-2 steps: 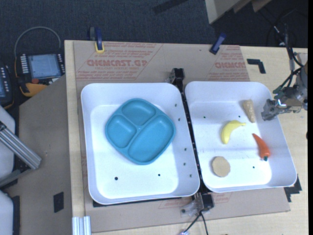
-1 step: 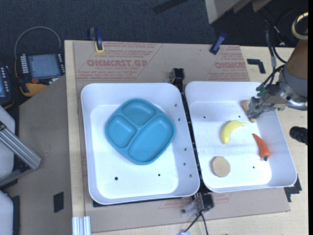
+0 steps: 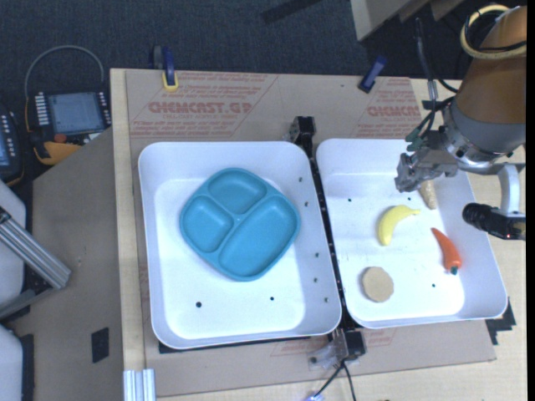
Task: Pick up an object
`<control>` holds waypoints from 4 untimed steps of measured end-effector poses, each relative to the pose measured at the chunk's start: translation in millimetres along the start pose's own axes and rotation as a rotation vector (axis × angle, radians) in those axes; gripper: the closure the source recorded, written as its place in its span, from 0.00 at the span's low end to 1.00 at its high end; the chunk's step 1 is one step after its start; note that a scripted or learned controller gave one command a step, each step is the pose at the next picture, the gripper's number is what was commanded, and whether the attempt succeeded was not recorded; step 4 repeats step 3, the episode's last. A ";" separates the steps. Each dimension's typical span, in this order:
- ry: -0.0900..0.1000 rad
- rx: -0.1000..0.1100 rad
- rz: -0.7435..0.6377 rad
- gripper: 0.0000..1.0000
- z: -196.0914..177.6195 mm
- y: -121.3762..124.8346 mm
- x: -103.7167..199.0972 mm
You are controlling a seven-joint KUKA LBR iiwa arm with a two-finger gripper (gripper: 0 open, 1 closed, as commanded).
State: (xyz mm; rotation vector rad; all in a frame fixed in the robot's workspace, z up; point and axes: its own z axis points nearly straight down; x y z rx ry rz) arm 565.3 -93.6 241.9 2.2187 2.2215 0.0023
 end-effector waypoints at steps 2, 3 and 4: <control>0.002 0.000 -0.005 1.00 -2.3 25.6 107.8; 0.002 0.000 -0.005 1.00 -2.5 35.4 163.8; 0.002 0.000 -0.005 1.00 -2.5 35.4 163.8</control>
